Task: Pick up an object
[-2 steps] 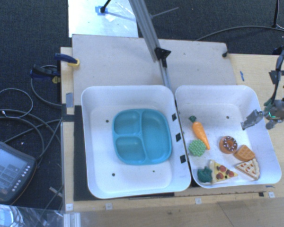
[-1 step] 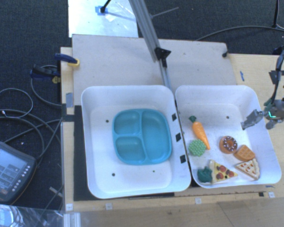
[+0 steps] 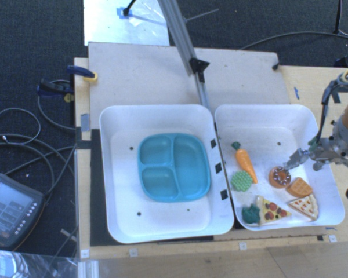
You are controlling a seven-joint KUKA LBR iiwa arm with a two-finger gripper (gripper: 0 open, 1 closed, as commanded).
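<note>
Cannot tell how the jaws stand; gripper hovers just beside the donut, at its one o'clock, inside the right bin. Probably light, rigid toy plastic, smooth and apt to slip; best pinched across the outer rim. Round, brown, sprinkled, dark-holed.

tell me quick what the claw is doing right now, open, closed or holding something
claw: cannot be told; it sits in the right bin, just above the donut, with nothing seen in it.
</note>
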